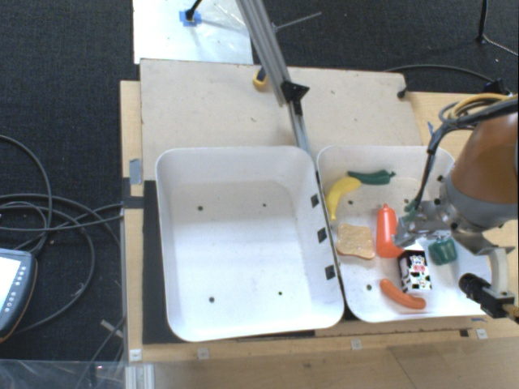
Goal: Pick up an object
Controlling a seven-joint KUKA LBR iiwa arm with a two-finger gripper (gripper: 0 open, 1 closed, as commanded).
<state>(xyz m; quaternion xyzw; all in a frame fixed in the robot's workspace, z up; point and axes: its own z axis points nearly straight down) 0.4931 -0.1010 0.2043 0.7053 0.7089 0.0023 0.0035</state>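
The end effector point(409, 232) sits low in the right bin point(357, 310), reaching in from the right, right beside the orange bottle-shaped toy point(386, 232), which stands roughly upright near the bin's middle. Whether it is released, clenched or grasping anything I cannot tell (the metal parts blur into the toy's right side).

Close around it lie a slice of toast point(356, 241) just left of the bottle, a black-and-white patterned carton point(416, 271) just below the end effector, a sausage point(402, 295) near the front wall, a teal piece point(443, 252) under the wrist, and farther back a banana point(340, 194) and a green chilli point(371, 176). The left bin point(235, 164) is beside it on the tabletop point(203, 104).

The risk, as I judge it, is crowding: the bottle looks smooth and rounded, so an off-centre pinch could squirt it sideways onto the toast, or snag the carton instead and lift nothing.
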